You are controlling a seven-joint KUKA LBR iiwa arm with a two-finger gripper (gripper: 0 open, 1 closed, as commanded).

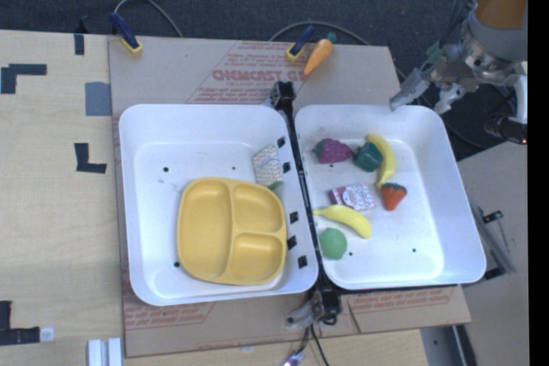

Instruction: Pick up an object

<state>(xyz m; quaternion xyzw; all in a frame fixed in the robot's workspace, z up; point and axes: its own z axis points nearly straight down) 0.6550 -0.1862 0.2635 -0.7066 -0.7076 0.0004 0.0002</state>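
Observation:
The right bin (446,210) holds several toy foods: a purple piece (333,152), a green pepper (368,156), a yellow banana (383,159), a red strawberry (393,195), a pink-and-white packet (354,197), a second banana (347,219) and a green ball (333,243). My gripper (419,103) hangs over the bin's far right corner, above and to the right of the pepper. It is open, with nothing between its fingers.
The left bin (141,184) holds a yellow divided plate (232,230) and a small pale packet (268,163). An orange carrot (317,56) lies on the cardboard behind the bins, beside a blue-and-yellow clamp (300,43). Cables cross the dark floor at the back.

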